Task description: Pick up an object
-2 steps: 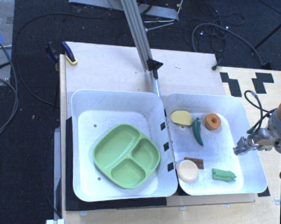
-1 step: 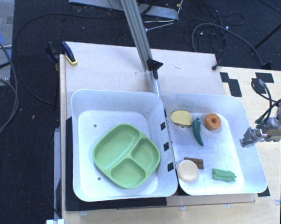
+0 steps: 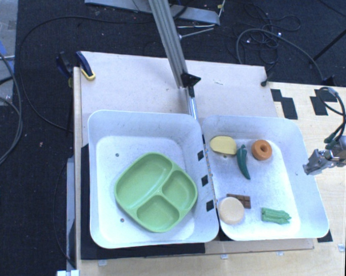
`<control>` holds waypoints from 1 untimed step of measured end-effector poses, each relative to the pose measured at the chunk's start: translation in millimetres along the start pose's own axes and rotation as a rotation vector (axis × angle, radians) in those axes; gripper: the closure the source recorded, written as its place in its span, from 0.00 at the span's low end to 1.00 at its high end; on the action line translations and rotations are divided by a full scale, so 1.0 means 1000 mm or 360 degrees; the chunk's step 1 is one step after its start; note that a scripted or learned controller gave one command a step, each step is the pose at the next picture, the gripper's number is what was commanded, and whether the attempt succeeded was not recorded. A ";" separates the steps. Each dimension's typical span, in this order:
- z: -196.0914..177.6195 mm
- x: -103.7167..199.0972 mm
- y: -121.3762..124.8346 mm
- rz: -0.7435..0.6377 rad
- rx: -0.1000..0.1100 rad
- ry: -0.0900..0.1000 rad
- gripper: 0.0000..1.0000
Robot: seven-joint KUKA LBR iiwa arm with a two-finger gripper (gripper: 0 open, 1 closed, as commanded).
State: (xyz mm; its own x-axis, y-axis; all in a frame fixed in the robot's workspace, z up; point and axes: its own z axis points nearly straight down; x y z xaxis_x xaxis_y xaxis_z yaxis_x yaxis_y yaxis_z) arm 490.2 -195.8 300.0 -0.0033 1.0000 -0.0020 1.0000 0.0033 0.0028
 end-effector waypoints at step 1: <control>0.002 0.047 0.006 -0.0005 0.0004 0.0003 1.00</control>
State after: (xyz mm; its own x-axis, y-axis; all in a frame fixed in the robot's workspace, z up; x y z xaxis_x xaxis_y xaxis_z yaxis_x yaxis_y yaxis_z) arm 496.2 -148.3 297.8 -0.0065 1.0000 -0.0001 1.0000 0.0065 0.0001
